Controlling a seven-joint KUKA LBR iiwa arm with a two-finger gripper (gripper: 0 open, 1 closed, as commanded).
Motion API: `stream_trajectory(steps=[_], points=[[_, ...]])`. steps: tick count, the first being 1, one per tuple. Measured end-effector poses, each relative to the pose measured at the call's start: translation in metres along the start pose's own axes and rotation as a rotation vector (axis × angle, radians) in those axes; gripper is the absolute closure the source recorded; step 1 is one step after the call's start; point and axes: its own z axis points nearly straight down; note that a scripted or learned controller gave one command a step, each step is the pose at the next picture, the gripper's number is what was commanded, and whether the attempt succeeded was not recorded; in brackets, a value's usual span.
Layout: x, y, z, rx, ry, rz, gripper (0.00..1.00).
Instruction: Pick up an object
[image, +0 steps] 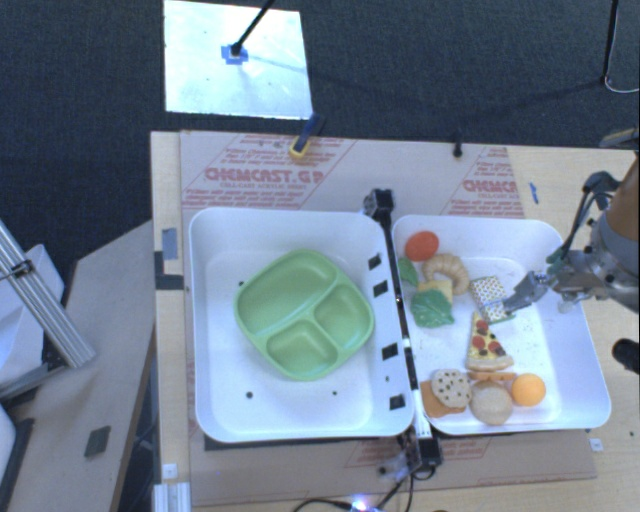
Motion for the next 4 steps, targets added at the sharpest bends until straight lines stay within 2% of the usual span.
stream_trajectory(steps=[1,2,4], points=[[0.001,0.002,-0.007,-0.013,-0.002,-0.004,0.0],[-0.001,0.005,0.034,-0.012,-0.002,-0.002,0.0],[0.0,0.007,0.146,-0.012,-0.002,-0.002,0.0]])
